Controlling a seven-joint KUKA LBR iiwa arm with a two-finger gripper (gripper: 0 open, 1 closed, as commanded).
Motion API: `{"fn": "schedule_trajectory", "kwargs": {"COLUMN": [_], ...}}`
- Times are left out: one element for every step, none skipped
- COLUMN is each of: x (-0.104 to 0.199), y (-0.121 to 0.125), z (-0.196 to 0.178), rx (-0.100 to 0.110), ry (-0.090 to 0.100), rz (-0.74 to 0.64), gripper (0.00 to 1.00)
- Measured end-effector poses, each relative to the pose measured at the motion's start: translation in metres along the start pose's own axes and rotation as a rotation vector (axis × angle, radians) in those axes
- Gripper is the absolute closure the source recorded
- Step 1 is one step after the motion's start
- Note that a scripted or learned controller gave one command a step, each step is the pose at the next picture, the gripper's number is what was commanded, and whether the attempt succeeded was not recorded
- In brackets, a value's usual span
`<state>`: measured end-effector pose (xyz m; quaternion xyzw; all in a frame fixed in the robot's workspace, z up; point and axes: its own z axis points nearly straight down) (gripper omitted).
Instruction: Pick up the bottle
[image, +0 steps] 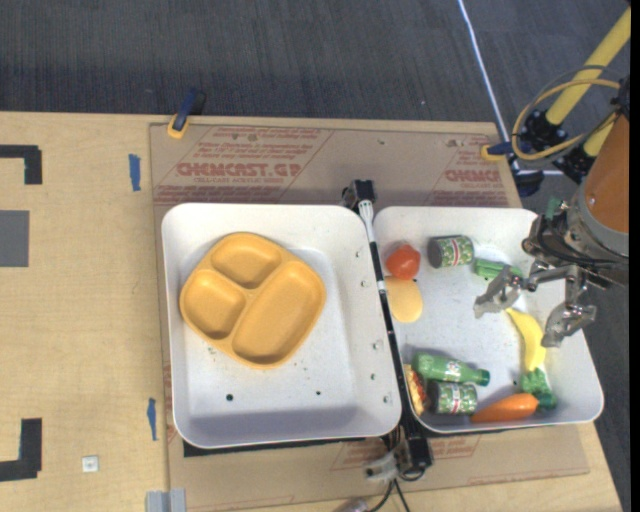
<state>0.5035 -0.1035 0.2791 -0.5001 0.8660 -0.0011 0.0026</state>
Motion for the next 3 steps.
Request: {"fn": "schedule_trajectory", "kwargs": {"x": [-0.002,-0.014,-0.025], "y": [-0.001,-0.030,-0.034], "z": [-0.011,0.137,0.192], "rx": [0.004,-0.005,-0.004], "ry": [-0.005,0.000,0.000], "rz": [0.002,-0.123,-0.589], "gripper": [1.00,1.00,1.00]}}
